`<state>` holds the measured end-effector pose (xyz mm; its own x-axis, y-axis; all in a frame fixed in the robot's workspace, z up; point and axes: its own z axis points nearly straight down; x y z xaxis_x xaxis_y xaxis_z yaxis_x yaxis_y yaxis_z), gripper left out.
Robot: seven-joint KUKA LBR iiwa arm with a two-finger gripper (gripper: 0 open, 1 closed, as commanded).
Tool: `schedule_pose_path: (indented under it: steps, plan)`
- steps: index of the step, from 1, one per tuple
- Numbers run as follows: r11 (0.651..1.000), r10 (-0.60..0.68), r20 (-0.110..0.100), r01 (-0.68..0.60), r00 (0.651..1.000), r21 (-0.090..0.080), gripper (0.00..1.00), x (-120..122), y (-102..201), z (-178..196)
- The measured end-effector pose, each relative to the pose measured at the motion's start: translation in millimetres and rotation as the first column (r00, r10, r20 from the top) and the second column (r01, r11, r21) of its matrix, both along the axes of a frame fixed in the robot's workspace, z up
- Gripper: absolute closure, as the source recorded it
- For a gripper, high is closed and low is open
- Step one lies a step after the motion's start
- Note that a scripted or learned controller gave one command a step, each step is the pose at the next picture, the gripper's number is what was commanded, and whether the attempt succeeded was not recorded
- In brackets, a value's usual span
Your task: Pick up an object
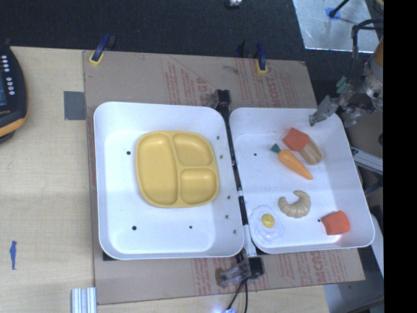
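Fried egg [266, 222] at right bin's near edge, end effector [324, 113] over far-right rim, grip state unclear

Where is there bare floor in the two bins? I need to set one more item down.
Left bin: a bare band runs round the yellow tray, widest along its near and left sides. Right bin: bare middle patch between the carrot and croissant, plus the far-left corner. Crowded: the far right, with the red block, and the near edge, with egg and orange block.

I'm looking at a lab bench: two white bins [104, 175] clamped on cardboard [189, 77], toy food [296, 165], a teach pendant [10, 96] at left.
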<state>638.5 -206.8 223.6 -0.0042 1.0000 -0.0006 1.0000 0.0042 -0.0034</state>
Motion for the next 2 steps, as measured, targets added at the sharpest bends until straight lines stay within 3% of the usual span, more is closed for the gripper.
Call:
schedule_pose_path:
  steps: [1, 2]
  plan:
    - [1.0, 0.004, -0.007, -0.004, 1.0, 0.003, 0.0, 17, 33, -109]
    - [1.0, -0.002, 0.009, 0.002, 1.0, 0.0, 0.0, -26, 52, -126]
